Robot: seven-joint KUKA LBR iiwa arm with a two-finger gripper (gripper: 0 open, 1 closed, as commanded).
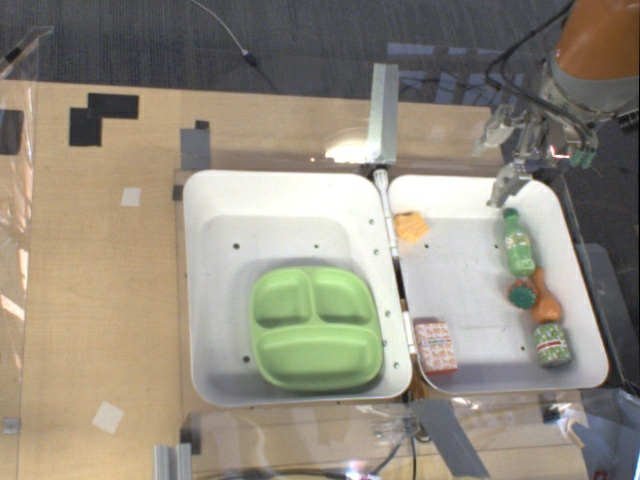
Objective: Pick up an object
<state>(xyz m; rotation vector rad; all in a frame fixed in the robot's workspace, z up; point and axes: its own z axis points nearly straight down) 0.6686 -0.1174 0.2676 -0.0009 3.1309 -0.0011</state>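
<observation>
My gripper point(515, 163) hangs over the back edge of the right bin point(470, 268), open, with nothing between its fingers. Just below it a green bottle point(518, 246) lies along the bin's right side. Further forward is an orange toy with a teal end point(537, 299), then a small green and red can point(551, 346). An orange-yellow piece point(411, 226) rests at the bin's back left. A red and white box point(435, 347) sits at its front left corner.
The left bin point(220, 268) holds a green divided plate point(316, 326) toward its front. A metal post point(384, 118) stands behind the divider between the bins. Black cables run behind the arm at the top right.
</observation>
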